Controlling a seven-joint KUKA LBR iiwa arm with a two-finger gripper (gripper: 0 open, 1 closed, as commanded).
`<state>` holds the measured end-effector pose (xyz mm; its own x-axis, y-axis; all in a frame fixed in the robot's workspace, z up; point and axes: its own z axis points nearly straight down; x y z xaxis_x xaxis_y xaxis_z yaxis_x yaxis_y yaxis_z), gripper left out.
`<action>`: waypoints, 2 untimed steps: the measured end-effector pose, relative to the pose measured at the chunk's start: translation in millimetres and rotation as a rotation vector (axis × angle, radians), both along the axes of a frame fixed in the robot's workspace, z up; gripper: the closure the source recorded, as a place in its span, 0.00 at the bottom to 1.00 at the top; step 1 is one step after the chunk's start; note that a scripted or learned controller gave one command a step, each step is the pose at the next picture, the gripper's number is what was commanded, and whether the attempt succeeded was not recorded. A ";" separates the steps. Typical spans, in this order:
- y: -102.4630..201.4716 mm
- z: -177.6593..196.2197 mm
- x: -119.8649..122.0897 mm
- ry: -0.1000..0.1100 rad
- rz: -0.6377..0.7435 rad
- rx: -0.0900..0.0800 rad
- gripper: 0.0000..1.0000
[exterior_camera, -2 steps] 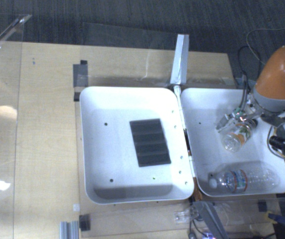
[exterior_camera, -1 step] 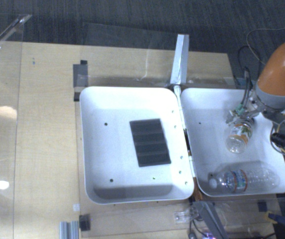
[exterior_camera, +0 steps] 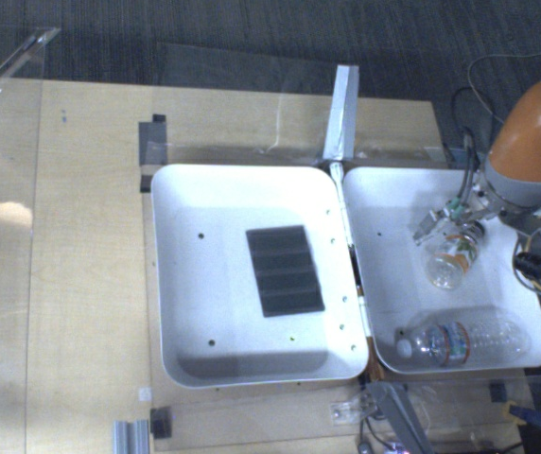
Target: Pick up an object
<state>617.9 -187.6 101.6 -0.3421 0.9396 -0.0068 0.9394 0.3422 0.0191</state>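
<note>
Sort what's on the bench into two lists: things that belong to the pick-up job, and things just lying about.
Belongs to the job:
- pincer, low in the right bin
- small clear bottle just under the pincer
- larger clear bottle with blue label, lying on its side along the right bin's near wall
- dark ridged flat pad in the left bin

Lying about:
- metal bar behind the bins

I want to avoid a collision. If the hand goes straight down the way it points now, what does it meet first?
Most likely the small clear glass jar lying in the right white bin, directly under the hand. Depth is unclear from this slanted view, so it may touch the bin floor beside it instead.
</note>
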 end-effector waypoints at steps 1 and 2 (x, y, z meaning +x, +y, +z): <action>18.4 -12.6 -43.8 0.008 -0.031 -0.001 0.00; -17.1 -3.1 -20.6 0.012 -0.025 -0.001 0.00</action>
<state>597.3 -204.7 98.5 -0.3188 0.9478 -0.0038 0.9478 0.3188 0.0076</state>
